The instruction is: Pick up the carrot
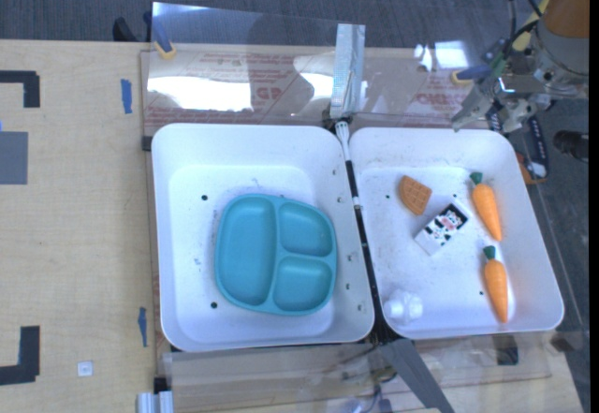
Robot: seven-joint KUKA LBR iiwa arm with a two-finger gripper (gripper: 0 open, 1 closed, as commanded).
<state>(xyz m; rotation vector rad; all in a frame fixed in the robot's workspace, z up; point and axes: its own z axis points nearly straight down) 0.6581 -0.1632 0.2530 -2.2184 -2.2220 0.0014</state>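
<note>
Carrot (486,206) is seen at the frame's right, in the right bin (449,308); probably light, rigid plastic, best gripped across its thick orange middle. Tool (496,102) state cannot be told.

A wooden bench (65,243) bears two white bins (178,168).

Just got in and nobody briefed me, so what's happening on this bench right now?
A grey robot arm with a two-finger gripper is up at the far right corner of the right bin, above its rim, holding nothing. Its job is to pick up a carrot. Two carrots lie along that bin's right side, one farther back and one nearer, both untouched. A teal divided plate sits in the left bin.
</note>
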